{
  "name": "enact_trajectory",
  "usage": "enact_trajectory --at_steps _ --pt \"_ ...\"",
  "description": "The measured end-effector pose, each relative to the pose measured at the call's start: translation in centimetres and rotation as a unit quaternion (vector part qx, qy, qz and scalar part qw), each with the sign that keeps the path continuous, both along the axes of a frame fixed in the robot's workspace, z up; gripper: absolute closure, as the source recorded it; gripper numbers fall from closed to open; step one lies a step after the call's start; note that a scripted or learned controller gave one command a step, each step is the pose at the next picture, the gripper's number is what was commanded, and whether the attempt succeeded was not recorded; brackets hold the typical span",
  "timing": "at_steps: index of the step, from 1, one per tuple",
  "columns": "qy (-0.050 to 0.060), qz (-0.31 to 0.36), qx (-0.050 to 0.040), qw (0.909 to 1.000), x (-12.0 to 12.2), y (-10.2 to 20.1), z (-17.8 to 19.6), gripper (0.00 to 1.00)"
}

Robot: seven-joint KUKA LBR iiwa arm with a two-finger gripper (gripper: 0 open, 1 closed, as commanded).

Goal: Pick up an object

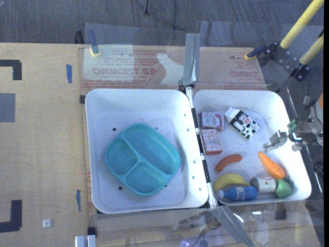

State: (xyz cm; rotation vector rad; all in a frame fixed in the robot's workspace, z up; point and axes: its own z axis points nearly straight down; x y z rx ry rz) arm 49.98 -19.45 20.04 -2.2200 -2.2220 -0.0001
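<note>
The right bin (284, 103) holds several small items. Two pink packets (212, 120) (211, 140) lie by its left wall, and a black-and-white patterned box (243, 123) sits near the middle. An orange sausage (227, 161), an orange carrot (271, 165), a yellow banana (230, 179), a blue bottle (239, 193) and a white-and-green piece (272, 186) lie along the front. My gripper (276, 141) reaches in from the right, over the bin's right side, just above the carrot's upper end. Nothing is seen held in it.
The left bin (97, 107) contains a teal divided plate (142, 159). A metal divider (191, 60) stands behind the seam between the bins. Yellow poles (303, 17) and a clamp stand at the back right. Wooden bench surface (41, 138) lies to the left.
</note>
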Motion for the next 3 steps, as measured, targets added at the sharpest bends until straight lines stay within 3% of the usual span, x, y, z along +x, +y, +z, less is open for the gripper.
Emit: enact_trajectory --at_steps 1,2,3 --pt "-0.002 0.009 0.003 1.0 0.0 -2.1 -10.5 0.0" --pt "-0.003 0.005 0.0007 1.0 -0.2 -2.5 -9.5 1.0" --pt "-0.001 -0.086 -0.0008 0.9963 6.4 1.1 0.2 1.0"
